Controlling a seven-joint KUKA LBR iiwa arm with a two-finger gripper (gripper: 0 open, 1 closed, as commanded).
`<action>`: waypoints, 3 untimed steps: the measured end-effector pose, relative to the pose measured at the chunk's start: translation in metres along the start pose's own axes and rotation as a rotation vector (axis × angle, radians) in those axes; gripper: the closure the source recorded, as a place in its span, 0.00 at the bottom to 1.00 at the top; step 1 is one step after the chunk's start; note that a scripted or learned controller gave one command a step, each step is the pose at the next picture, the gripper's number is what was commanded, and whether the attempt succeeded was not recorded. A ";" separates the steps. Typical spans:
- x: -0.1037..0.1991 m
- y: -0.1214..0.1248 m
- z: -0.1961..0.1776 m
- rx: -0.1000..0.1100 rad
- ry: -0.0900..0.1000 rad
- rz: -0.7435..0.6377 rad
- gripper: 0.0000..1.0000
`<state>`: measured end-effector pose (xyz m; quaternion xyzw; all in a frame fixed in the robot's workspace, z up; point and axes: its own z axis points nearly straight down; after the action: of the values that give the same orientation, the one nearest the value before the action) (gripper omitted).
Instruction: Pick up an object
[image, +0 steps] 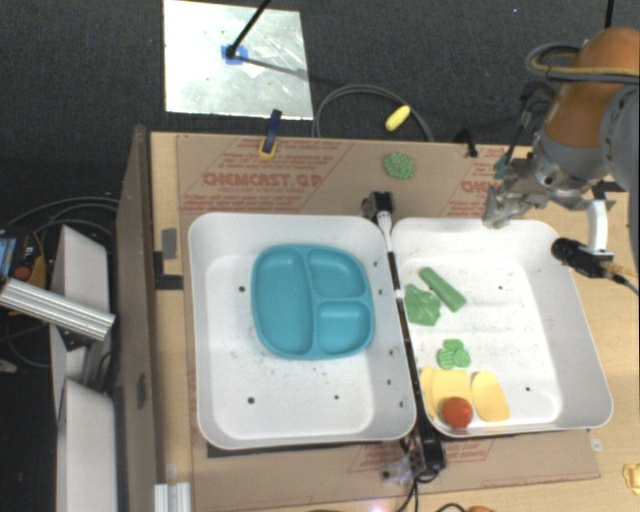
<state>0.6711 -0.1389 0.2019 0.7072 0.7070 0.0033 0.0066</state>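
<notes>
The gripper (497, 213) is seen poised at the far rim of the right bin (570, 330); whether it is open or closed cannot be told. Nearer the camera and leftward of it, green pieces (430, 297), yellow pieces (468, 392) and a red ball (457, 411) are crowded along the divider, with bare floor beside them. A blue tray (311, 302) is seen in the left bin (220, 330).

We take this for a robotics lab. The bench (300, 170) is a sheet of masked plastic with its maker's print showing, set on black carpet (80, 60). Two white bins (230, 420) sit side by side, clipped along their join. Loose cables (60, 215) trail at the left beside an aluminium rail (55, 308), and the arm (590, 100) reaches in at far right.
</notes>
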 end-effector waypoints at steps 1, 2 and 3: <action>0.003 -0.002 0.007 0.010 0.003 -0.004 0.00; 0.031 -0.121 0.093 0.031 0.010 0.000 0.00; 0.051 -0.164 0.108 0.019 0.007 -0.001 0.00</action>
<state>0.5086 -0.0880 0.0914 0.7071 0.7072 -0.0011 -0.0026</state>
